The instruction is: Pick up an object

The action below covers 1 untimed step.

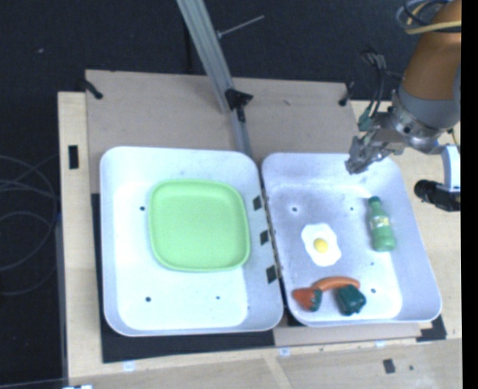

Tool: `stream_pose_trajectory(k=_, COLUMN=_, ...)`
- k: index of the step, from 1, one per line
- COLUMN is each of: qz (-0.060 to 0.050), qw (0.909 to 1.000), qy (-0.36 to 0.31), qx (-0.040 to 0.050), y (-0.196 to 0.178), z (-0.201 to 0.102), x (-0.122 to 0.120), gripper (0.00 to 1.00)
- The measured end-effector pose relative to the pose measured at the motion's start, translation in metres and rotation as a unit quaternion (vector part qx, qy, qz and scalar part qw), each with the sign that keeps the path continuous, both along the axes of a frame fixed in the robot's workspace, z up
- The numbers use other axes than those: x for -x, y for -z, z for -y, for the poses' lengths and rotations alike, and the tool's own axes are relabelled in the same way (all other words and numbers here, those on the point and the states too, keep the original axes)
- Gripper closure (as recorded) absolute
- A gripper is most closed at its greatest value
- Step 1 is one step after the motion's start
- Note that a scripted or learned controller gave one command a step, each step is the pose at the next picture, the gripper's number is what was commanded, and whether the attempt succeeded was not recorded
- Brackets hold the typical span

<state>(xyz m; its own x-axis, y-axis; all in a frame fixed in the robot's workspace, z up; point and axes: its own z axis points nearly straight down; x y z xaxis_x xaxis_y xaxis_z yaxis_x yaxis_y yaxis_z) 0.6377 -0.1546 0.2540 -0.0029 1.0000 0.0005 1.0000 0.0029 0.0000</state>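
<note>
Sausage point(337, 283) near front rim of right bin point(413, 241) — gripper point(357, 165) well apart at far rim, finger state unclear; bare floor between.

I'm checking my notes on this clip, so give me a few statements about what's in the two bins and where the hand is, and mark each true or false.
1. The green plate lies in the left bin. True.
2. The fried egg lies on the green plate. False: it lies on the floor of the right bin.
3. The green bottle lies near the right bin's right side. True.
4. The hand is over the left bin. False: it is at the right bin's far edge.
5. The sausage lies near the right bin's near edge, past the egg from the hand. True.
6. The bottle is between the hand's fingers. False: it lies in the bin apart from the hand.
</note>
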Motion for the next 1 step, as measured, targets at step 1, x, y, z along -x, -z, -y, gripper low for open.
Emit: stream_pose_trajectory(k=1, qz=0.0, qw=1.0, qy=0.0, qx=0.0, y=0.0101, z=-0.0566, x=0.0097, gripper=1.0)
